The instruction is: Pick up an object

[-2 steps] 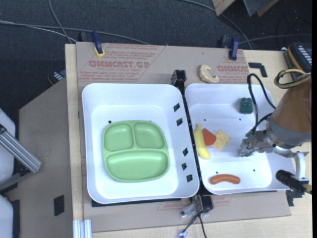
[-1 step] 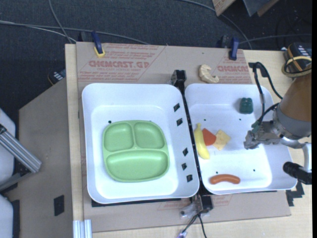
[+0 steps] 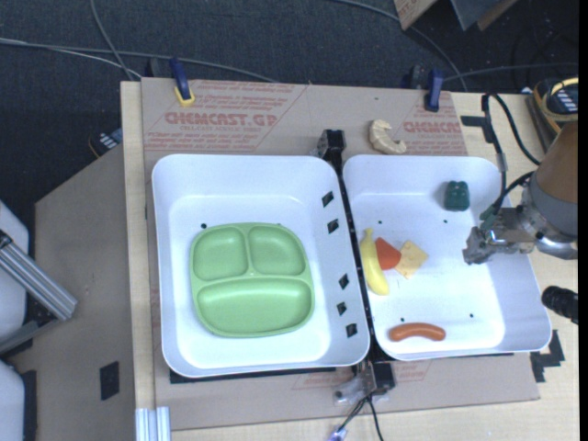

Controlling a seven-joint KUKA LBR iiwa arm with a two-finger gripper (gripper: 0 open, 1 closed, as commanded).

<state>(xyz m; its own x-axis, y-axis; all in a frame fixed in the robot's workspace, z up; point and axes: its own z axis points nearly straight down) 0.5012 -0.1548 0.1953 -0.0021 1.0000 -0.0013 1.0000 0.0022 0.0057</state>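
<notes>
The right bin (image 3: 478, 315) holds a yellow banana (image 3: 373, 263), a red wedge (image 3: 389, 253) and a pale yellow piece (image 3: 411, 257) near its left wall. An orange sausage (image 3: 418, 333) lies near the bin's front edge, and a dark green block (image 3: 457, 194) sits at the back right. My gripper (image 3: 479, 247) hangs over the right side of this bin, apart from all of these objects, with the green block behind it and to its left.
The left bin (image 3: 175, 191) holds a green divided plate (image 3: 251, 278). A beige toy piece (image 3: 387, 137) lies on the cardboard behind the right bin. Blue clamps (image 3: 183, 85) hold the board's back edge. Cables run at the right.
</notes>
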